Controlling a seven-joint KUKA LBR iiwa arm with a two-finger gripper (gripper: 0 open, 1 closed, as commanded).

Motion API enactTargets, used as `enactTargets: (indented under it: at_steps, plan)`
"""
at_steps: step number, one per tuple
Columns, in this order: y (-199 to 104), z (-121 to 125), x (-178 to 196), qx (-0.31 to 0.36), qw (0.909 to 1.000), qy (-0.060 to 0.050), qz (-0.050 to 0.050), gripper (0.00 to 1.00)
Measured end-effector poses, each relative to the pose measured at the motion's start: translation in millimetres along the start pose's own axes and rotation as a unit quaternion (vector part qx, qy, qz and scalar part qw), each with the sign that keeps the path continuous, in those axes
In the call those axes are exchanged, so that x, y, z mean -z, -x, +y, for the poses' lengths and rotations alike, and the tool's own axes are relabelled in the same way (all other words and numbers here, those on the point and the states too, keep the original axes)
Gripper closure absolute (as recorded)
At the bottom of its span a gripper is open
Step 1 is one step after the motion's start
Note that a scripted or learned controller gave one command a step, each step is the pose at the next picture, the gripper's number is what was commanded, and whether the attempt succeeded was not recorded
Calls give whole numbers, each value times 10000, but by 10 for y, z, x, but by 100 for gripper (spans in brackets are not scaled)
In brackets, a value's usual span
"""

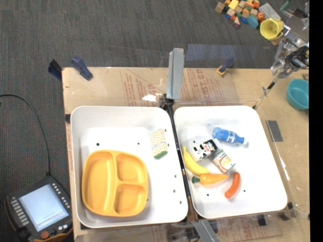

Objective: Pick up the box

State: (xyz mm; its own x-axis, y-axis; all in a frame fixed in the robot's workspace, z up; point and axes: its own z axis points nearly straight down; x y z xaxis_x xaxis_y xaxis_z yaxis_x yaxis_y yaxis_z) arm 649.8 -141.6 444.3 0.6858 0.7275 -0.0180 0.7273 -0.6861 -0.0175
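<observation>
One fixed overhead camera, slanted down on both white bins (75, 120).

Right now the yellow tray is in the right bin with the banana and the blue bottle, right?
Not quite. The camera view shows the yellow tray in the left bin. The banana and the blue bottle are in the right bin.

The table (126, 84), topped with brown cardboard, carries two white bins: the left bin (81, 130) touches the right bin (262, 150) along one edge. A teal bowl (299, 93) sits beyond the right bin's far corner.
</observation>
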Motion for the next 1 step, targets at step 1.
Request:
enactTargets:
  at_steps: [1]
  plan:
    - [201, -571, -113, 3594, 9331, 76, 38, 100]
